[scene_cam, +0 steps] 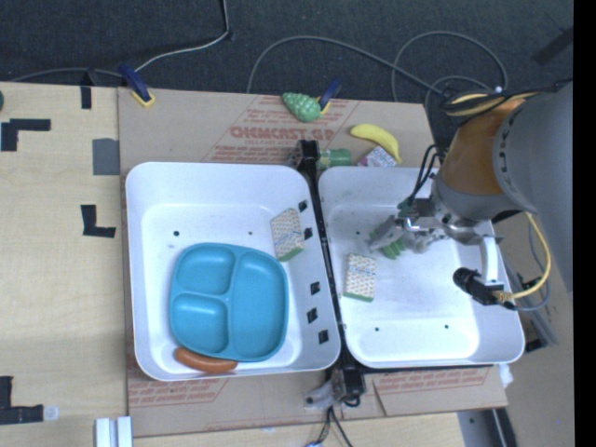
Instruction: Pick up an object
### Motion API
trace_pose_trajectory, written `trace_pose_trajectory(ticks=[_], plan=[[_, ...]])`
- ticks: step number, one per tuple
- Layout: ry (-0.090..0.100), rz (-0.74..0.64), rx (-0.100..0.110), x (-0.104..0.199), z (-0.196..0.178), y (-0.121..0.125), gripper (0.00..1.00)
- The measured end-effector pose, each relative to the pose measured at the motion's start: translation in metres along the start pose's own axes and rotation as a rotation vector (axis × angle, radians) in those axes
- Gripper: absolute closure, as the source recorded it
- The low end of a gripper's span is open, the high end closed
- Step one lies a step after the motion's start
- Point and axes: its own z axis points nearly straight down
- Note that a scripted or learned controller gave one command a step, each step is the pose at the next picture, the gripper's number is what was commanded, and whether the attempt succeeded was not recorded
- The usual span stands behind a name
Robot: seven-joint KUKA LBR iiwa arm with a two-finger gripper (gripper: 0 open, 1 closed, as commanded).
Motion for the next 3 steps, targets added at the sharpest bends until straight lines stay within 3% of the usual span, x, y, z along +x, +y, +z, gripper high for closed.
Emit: trace_pose_trajectory(ticks=[1, 2, 3], plan=[[0.0, -0.001, 0.0, 0.0, -0.01, 0.0, 1.0], [0.0, -0.001, 0.0, 0.0, -0.01, 0.0, 0.0], [-0.001, -0.001, -0.006, 0.03, 0.008, 0.075, 0.0]])
